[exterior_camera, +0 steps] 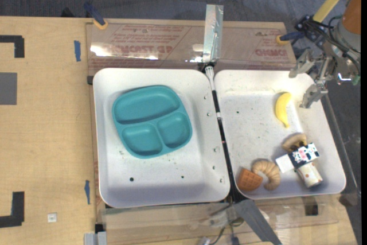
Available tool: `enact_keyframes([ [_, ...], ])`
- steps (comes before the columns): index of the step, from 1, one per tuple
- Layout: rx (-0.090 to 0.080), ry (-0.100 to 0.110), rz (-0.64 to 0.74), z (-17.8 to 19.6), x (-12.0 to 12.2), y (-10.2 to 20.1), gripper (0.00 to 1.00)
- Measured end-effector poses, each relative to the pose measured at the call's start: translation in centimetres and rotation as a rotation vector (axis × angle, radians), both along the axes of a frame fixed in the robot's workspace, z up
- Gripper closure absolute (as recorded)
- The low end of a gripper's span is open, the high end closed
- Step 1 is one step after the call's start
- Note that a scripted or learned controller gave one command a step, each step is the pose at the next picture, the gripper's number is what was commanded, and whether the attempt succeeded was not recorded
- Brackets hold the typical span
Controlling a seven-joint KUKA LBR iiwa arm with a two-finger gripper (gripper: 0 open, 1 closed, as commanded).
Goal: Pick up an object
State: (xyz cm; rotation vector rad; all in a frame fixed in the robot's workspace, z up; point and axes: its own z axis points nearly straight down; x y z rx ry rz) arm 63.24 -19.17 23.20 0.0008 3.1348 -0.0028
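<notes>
Since the gripper [314, 84] hangs with fingers apart just beside the banana [282, 108], we should centre over it before closing.

Left white bin [109, 181]: teal three-compartment plastic plate [151, 120] fills the upper middle; bare floor runs along the lower edge and right side. Right white bin [243, 123]: wide open floor across upper left and centre. Yellow banana [282, 108] lies near the upper right wall. Lower right corner crowded: orange waffle piece [250, 179], tan croissant [268, 171], brown pastry [294, 141] and black-and-white patterned carton [304, 163] close together, little passage between them.
</notes>
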Motion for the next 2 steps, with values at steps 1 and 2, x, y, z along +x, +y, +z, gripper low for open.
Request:
enact_keyframes([
  [1,0.0,-0.002,-0.038,-13.9,-3.6,-0.5,0.0],
  [2,-0.002,-0.011,-0.034,-12.7,-3.3,-0.3,1.0],
])
